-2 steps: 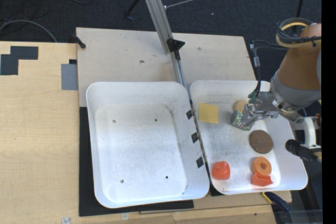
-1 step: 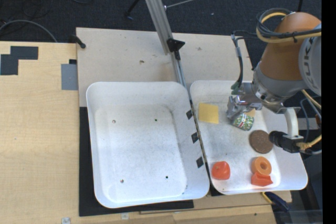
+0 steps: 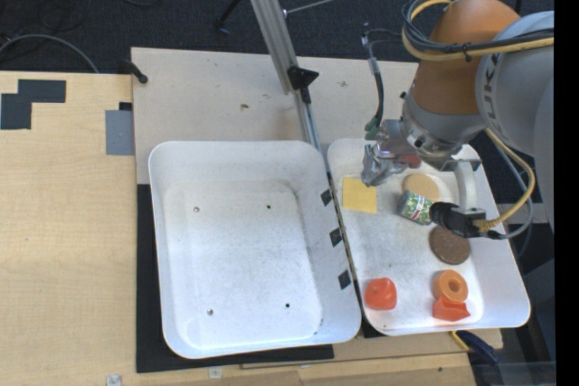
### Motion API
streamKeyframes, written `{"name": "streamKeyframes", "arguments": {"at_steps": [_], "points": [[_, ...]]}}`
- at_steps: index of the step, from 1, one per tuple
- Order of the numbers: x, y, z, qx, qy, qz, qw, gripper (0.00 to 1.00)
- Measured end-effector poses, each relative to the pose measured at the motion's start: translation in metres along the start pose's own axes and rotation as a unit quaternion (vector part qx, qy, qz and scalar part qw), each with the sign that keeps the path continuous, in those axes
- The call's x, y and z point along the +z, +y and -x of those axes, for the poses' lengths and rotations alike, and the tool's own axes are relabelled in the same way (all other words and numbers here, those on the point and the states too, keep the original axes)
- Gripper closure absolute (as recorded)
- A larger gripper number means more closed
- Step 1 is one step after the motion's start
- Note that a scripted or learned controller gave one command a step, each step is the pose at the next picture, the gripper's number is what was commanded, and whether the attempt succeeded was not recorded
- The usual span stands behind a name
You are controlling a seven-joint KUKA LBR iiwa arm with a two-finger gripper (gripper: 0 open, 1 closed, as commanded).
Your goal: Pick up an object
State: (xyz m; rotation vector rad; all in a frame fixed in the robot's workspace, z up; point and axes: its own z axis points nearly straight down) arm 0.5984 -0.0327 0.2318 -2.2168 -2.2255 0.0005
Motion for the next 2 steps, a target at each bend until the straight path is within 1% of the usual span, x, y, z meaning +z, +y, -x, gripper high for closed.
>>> {"name": "streamKeyframes", "arguments": {"at_steps": [1, 2], "points": [[-0.002, 0.025, -0.039, 0.001, 0.001, 0.000, 1.0000, 1.00], [0.001, 0.033, -0.090, 0.000, 0.001, -0.001, 1.0000, 1.00]]}}
